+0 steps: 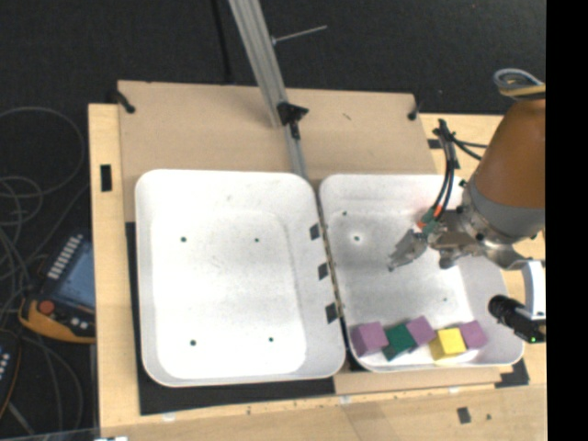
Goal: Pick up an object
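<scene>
Several small blocks lie along the near edge of the right bin [367, 200]: a purple block [368, 337], a green block [400, 341], a second purple block [421, 329], a yellow block [449, 343] and another purple block [472, 333]. My gripper [424, 249] hangs over the middle of the right bin, beyond the blocks and apart from them. Its fingers [402, 251] point left and I see nothing between them.
The left bin [225, 274] sits beside the right one. A slanted metal pole [262, 58] rises from behind the bins. Cables and a handheld pendant [60, 292] lie off the bench at the left.
</scene>
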Robot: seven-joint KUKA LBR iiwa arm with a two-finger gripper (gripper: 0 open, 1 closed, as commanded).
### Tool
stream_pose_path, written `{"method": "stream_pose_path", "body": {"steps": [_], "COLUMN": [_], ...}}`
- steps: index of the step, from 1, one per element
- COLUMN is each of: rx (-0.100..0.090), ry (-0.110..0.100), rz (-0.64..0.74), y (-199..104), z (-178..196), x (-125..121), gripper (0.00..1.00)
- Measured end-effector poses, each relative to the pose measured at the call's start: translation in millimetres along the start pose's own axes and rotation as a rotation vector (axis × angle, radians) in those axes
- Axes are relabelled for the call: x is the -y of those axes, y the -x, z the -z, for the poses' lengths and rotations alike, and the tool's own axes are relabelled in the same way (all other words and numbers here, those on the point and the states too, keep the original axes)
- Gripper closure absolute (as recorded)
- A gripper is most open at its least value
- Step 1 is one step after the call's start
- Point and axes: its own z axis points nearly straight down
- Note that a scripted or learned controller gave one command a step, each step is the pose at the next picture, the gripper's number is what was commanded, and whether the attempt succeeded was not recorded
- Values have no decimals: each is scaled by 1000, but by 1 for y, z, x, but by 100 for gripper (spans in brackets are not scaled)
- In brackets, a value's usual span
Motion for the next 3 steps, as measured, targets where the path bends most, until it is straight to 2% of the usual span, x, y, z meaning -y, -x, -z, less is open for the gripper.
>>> {"method": "stream_pose_path", "body": {"steps": [1, 2, 3], "rx": [-2, 2, 2], "ry": [-4, 0, -10], "rz": [9, 1, -4], "y": [-27, 20, 99], "z": [-28, 13, -38], "x": [-70, -71, -44], "gripper": [0, 0, 0]}}
